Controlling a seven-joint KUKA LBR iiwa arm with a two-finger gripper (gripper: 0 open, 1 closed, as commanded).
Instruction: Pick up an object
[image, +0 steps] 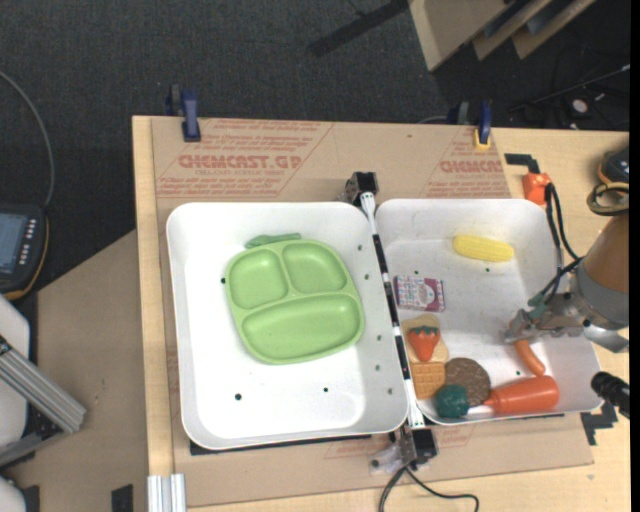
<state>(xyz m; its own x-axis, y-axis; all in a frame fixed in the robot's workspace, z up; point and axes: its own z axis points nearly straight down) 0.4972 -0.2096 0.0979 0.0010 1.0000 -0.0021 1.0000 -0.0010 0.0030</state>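
Observation:
My gripper (530, 324) reaches in from the right and hovers low over the right side of the right bin (470, 212). Just below it lies a small orange carrot piece (529, 357), close to the gripper tip; whether they touch is unclear. A larger orange carrot (522, 396) lies along the bin's front right. A yellow corn cob (483, 248) sits at the back. A purple and white carton (418, 292) lies near the bin's left wall. A strawberry (425, 342), a waffle (428, 377), a brown cookie (468, 377) and a dark green piece (451, 402) cluster at the front left.
The left bin (200, 330) holds a green divided plate (292, 300). A black divider rail (384, 290) runs between the bins. Blue clamps (188, 112) hold the board's back edge. Cables (552, 215) hang by the right bin's back corner.

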